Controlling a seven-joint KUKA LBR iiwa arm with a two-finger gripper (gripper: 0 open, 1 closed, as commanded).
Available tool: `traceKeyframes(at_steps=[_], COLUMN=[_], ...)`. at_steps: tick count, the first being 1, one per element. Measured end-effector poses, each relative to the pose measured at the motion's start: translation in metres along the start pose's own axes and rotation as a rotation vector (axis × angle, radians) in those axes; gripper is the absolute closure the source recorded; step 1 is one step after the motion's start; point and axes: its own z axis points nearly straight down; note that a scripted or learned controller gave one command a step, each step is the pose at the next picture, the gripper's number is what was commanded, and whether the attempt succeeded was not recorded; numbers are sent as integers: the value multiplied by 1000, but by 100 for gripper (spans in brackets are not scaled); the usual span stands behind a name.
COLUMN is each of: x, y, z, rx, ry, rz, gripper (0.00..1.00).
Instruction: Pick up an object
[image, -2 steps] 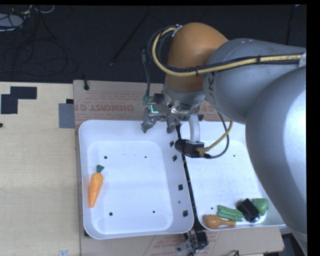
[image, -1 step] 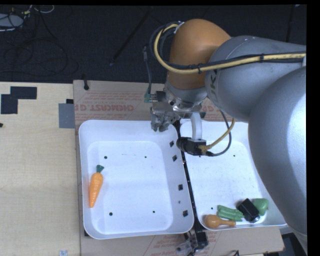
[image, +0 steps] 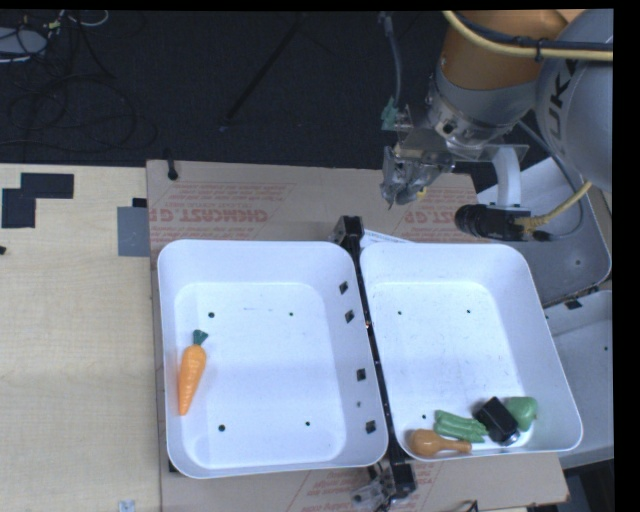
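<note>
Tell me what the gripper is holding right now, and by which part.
Nothing shows in the gripper; it hangs above the far edge of the bins. The carrot lies in the left bin; the other items lie in the right bin's near corner.

bins (image: 255, 262): smooth white plastic | carrot (image: 191, 373): glossy plastic | bench (image: 70, 330): matt wood

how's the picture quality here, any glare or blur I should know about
Camera view: the left bin and right bin are evenly lit, their white floors nearly washed out but without hard glare; the carrot is sharp and casts only a faint shadow; the gripper is small, dark and slightly soft against the cardboard; the background above the bench is very dark.
</note>
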Motion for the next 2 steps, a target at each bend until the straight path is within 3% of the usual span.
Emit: traceKeyframes(at_steps=[1,2], x=[-59,7], y=[-49,-34], z=[-39,-69], rx=[12,11], ry=[0,2], rz=[0,-10], gripper=[100,100])
